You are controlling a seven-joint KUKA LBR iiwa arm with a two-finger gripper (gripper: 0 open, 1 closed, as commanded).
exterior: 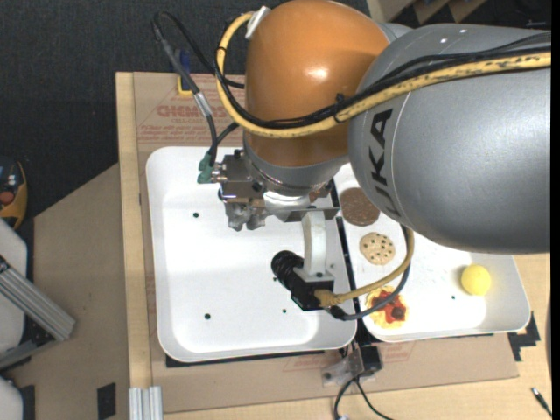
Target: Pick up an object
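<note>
The grey arm point(455, 121) with its orange band comes in from 3 o'clock and covers most of your upper view. Its gripper point(245, 210) hangs under the orange dome, over the 12 o'clock part of the left bin point(201, 269). The wrist hides it from above, so you cannot tell whether the gripper is open or closed. You see nothing held in it and nothing touching it.

The two white bins sit side by side on a brown cardboard sheet point(140, 112). The right bin point(437, 315) is largely covered by the arm.

All the objects you can see lie in the right bin. A plain brown disc point(357, 206) sits at its 10 o'clock corner, partly under the arm. A pale speckled cookie point(377, 248) lies just beside it, toward 6 o'clock. A red and yellow piece point(389, 308) lies at the bin's 7 o'clock corner, too small for you to read its axis. A yellow ball point(476, 280) rests toward 4 o'clock, well apart from the others. The disc, cookie and ball are round, with no long axis.
</note>
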